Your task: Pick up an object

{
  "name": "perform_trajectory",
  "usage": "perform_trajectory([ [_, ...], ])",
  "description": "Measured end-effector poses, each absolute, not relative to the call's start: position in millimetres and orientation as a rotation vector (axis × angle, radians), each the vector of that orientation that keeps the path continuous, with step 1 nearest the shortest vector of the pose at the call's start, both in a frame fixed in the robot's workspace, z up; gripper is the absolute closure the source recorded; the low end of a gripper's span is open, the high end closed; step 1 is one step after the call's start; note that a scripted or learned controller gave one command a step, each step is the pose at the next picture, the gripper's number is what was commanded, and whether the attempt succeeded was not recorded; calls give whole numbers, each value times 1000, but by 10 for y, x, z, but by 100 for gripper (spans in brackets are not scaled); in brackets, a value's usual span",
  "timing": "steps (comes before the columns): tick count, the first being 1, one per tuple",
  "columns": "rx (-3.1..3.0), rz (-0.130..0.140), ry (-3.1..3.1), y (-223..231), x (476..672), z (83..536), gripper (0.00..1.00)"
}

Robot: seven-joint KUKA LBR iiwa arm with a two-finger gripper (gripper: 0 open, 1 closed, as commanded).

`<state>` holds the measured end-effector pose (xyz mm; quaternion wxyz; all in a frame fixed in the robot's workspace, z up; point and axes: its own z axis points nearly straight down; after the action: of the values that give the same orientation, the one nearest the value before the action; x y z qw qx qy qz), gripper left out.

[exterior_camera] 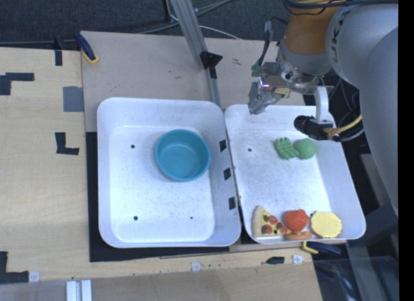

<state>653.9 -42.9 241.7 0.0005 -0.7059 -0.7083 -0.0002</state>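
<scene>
Bowl (182,155) in left bin (116,115), toy foods (294,222) in right bin's (336,183) near edge

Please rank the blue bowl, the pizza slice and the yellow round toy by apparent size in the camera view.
1. blue bowl, clearly largest.
2. pizza slice and yellow round toy: too alike to rank.
</scene>
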Motion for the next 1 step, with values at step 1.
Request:
perform_trajectory([
  [1, -2216, 0, -2225, 194, 6588, 2359, 100],
])
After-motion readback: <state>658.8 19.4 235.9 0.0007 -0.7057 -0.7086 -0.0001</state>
